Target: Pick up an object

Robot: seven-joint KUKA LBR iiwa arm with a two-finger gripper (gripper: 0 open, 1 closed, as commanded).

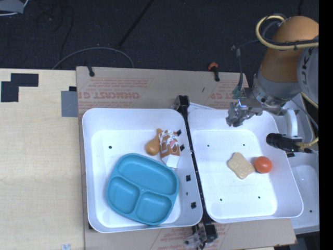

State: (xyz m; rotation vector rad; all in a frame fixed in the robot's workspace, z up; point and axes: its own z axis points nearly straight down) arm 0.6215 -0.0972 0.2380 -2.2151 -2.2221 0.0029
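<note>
The KUKA arm point(283, 61) is showing a grey wrist under an orange dome, a yellowish cable point(265, 30) looping at its ten o'clock, ending in a small metallic tool point(237, 116).

You have: two white bins point(93, 139) side by side on printed cardboard point(130, 90); black divider point(190, 155) between them; pale wood bench point(36, 165) at left; dark carpet point(156, 25) with cables point(93, 53) behind.

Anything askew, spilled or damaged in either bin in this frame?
Nothing stands out. The blue divided plate lies flat in the left bin beside a small toy cluster; a tan sponge-like piece and orange ball rest in the right bin.
</note>
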